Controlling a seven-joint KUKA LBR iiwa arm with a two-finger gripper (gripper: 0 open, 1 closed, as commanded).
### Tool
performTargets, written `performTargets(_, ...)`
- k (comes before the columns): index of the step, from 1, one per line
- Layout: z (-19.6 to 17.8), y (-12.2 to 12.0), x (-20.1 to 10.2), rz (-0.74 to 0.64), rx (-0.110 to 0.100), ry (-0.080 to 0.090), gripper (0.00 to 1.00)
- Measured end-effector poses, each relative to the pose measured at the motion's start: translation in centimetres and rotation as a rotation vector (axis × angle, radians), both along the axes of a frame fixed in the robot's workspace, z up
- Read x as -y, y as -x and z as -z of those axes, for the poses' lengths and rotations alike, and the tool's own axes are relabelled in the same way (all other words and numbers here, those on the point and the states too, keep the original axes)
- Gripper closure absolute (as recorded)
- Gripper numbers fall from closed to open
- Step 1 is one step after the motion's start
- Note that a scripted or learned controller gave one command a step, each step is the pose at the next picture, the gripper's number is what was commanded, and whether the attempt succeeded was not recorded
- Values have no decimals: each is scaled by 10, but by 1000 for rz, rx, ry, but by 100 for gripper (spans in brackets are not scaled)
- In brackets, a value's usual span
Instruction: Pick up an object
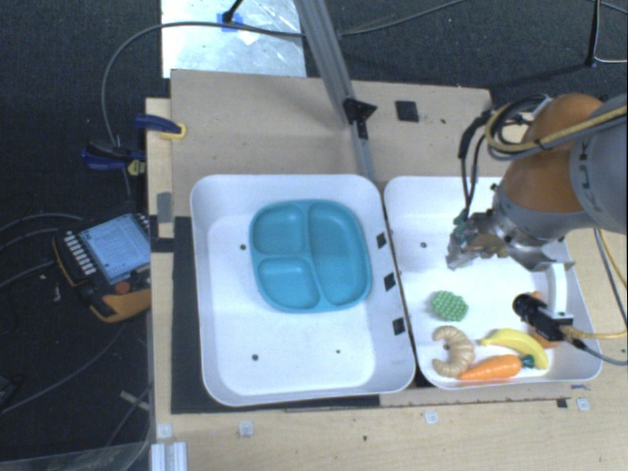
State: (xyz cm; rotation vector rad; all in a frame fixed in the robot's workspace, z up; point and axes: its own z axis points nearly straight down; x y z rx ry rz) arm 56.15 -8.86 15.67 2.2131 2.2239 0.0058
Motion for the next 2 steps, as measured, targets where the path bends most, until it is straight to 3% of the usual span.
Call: performTargets(2, -118, 0, 2, 0, 2, 1, 100)
